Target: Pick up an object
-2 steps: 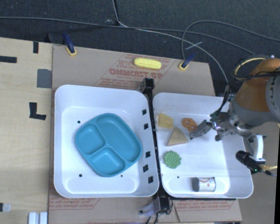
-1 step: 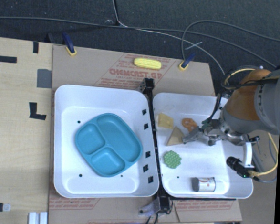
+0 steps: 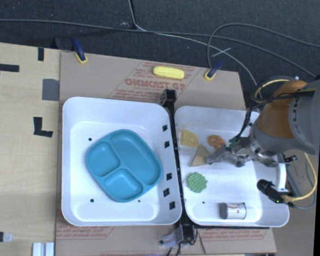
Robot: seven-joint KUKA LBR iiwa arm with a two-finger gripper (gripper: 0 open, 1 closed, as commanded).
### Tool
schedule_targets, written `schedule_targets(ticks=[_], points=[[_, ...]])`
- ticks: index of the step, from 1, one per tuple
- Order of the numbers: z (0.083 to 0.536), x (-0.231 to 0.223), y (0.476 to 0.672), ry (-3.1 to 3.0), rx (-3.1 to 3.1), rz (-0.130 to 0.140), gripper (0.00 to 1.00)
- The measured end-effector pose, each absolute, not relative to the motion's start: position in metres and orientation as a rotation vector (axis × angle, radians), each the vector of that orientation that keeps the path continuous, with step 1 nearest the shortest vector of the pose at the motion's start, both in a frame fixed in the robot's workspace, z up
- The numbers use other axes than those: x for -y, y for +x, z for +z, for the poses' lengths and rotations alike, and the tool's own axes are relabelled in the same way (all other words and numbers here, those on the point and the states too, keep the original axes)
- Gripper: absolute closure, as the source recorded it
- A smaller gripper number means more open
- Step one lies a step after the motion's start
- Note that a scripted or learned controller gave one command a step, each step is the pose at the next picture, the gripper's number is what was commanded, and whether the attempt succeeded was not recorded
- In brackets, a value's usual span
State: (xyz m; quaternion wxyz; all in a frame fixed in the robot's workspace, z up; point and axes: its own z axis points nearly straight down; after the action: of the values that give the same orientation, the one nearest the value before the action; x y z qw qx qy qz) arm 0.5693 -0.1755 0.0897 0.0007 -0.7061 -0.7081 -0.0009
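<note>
In the right bin (image 3: 263, 217) my gripper (image 3: 219, 157) reaches in from the right and hangs low over the bin's upper middle. Its tip is right beside a tan wedge (image 3: 199, 156) and just below a small orange piece (image 3: 216, 141). A second pale yellow wedge (image 3: 189, 138) lies near the divider. Below them a green round knobbly disc (image 3: 196, 182) rests on the floor, and a small grey can (image 3: 232, 211) lies on its side near the front wall. The left bin (image 3: 71, 146) carries a blue divided plate (image 3: 123, 165).
A yellow oblong object (image 3: 168, 73) lies on the cardboard behind the bins. Two clamps (image 3: 79, 53) (image 3: 213, 70) pin the cardboard's back edge. Black cables trail across the dark backdrop, and the arm's body (image 3: 283, 125) overhangs the right bin's right side.
</note>
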Motion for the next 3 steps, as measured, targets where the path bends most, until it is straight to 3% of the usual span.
schedule_targets(ticks=[1, 2, 3], points=[[0.105, 0.175, 0.574, -2.223, 2.231, -0.017, 1.0], [0.165, 0.178, 0.581, -2.223, 2.226, -0.002, 1.0], [0.219, 0.175, 0.573, -2.223, 2.226, -0.003, 1.0]])
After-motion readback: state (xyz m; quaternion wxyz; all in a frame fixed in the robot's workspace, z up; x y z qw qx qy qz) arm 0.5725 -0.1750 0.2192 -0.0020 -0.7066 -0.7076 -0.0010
